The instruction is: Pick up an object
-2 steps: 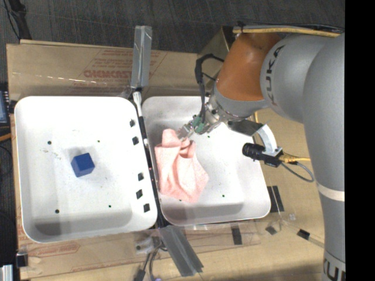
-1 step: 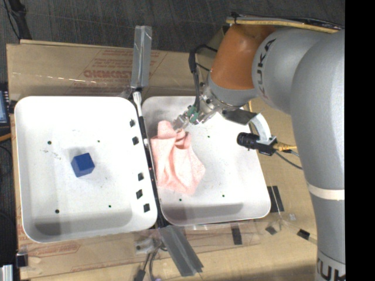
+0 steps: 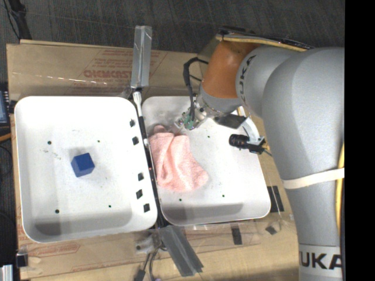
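Now the gripper is low by the pink cloth.
Nothing is picked up yet; its grip is hard to tell.

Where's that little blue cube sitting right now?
The blue cube lies in the left bin, a bit left of its middle, by itself. The pink cloth and the gripper are over in the right bin.

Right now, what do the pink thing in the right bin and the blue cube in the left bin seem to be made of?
Pink cloth: soft terry-like fabric, matte, judged by its fuzzy surface and rumpled folds. Blue cube: probably foam or plastic; smooth, evenly coloured faces with crisp edges, but too small to be sure.
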You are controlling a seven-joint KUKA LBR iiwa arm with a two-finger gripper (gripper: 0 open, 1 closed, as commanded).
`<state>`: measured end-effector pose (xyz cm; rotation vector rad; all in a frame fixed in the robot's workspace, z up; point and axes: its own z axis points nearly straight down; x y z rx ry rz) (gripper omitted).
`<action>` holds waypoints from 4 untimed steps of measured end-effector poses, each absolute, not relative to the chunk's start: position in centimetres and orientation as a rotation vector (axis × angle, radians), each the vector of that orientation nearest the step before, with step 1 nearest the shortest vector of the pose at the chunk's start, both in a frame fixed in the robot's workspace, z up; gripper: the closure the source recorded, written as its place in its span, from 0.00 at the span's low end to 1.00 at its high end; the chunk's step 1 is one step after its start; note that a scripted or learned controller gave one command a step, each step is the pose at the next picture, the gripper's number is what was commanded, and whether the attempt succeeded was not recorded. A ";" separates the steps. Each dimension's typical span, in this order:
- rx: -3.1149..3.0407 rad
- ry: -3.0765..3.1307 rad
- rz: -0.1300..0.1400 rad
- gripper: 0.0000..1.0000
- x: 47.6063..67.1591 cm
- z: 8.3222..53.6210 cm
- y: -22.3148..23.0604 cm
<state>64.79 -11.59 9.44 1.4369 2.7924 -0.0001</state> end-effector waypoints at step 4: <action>1.598 2.707 -0.002 0.00 62.3 9.2 -9.9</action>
